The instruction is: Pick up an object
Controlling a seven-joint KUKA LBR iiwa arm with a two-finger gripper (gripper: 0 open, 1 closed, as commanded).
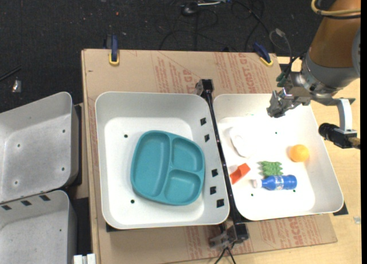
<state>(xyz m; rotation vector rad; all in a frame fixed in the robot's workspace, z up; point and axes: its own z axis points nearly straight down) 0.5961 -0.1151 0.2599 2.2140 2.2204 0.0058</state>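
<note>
The right bin [321,203] holds several small objects: an orange ball [298,153], a green toy [271,168], a blue bottle with a white cap [277,183], a red-orange piece [239,172] and a white object [238,141]. My gripper [279,107] hangs over the bin's far edge, above and behind the objects and well apart from them. Nothing shows between its fingers.
The left bin [114,114] contains a teal divided plate [168,167]. A black divider [215,142] runs between the bins. Both bins rest on a cardboard sheet [166,68] held by clamps. Two white trays [34,142] lie off the bench at left.
</note>
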